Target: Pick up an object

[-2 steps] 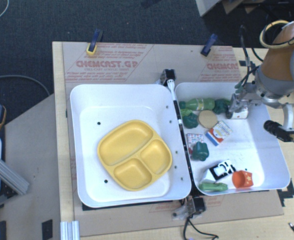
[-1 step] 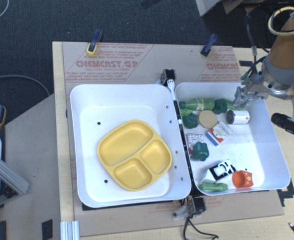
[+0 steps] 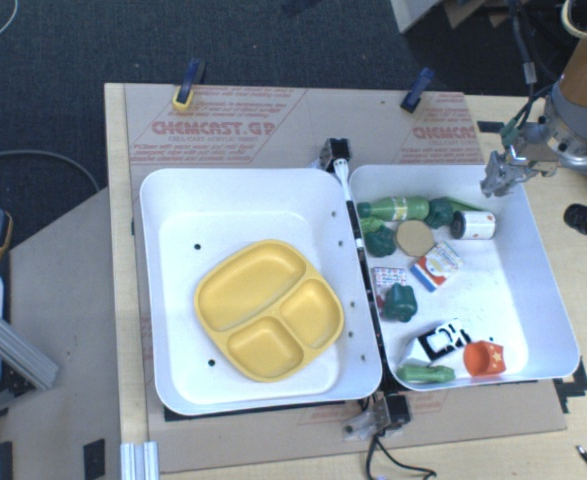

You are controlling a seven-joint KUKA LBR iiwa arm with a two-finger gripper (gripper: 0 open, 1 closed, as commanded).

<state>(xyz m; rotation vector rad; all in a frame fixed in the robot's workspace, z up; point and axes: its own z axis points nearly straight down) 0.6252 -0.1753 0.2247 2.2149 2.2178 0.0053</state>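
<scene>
The tool (image 3: 500, 175) is seen at the upper right corner of the right bin (image 3: 543, 268), hanging over its far rim, and nothing is seen between its fingers; whether they are apart or together cannot be told at this size. The step in hand is judged to be the approach, with no object yet chosen or touched. The things that may be picked are all gathered in the right bin: a small white can (image 3: 472, 225) lies nearest the tool, just beside a green bottle (image 3: 397, 208) laid on its side, with a tan round lid (image 3: 414, 238) below them and a dark green piece (image 3: 379, 240) near the inner wall. Farther toward the near rim a red-and-white packet (image 3: 432, 267), another dark green lump (image 3: 401, 303), a black-and-white piece (image 3: 441, 341), an orange-red block (image 3: 484, 358) and a green pod (image 3: 426, 373) are spread. For the next move, a descent onto one item is called for, and the can is judged the shortest reach, though it lies close to the bottle, so little room is left on that side. More open floor is offered along the bin's right half, where bare white is seen. The left bin (image 3: 163, 268) is taken up by a yellow divided tray (image 3: 267, 309) and is well apart from the tool.
</scene>
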